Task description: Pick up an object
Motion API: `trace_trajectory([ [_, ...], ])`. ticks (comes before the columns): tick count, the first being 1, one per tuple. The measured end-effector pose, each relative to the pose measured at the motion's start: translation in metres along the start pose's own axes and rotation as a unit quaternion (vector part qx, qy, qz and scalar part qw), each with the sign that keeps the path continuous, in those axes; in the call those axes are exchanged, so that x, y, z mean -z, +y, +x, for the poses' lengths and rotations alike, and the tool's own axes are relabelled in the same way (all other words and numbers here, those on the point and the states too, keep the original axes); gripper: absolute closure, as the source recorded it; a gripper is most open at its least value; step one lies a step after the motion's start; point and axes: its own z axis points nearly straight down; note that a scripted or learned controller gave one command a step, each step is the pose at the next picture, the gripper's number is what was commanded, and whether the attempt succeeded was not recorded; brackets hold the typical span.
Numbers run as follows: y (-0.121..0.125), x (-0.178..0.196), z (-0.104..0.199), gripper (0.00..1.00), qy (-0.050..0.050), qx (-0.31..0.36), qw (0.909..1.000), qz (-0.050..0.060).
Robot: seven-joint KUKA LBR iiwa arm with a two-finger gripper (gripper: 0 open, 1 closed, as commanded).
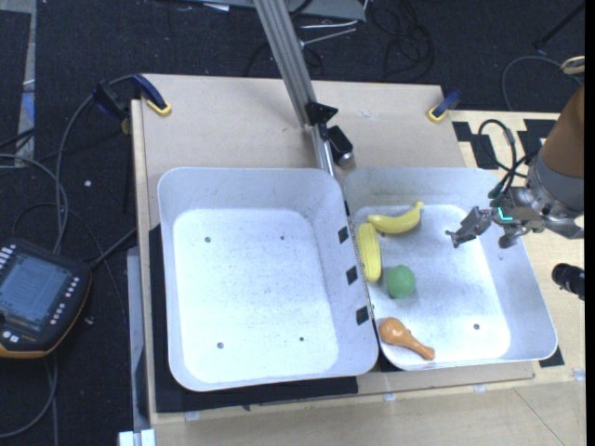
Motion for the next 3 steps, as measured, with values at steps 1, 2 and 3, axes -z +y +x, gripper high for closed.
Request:
trace_trajectory([
  [1,0.000,0.000,0.000,0.00,0.000,0.000,1.0000,0.000],
  [2,0.001,-0.061,-0.005,0.00,0.001,0.000,1.0000,0.003],
  [3,0.000,-0.114,-0.005,0.00,0.000,0.000,1.0000,0.002],
])
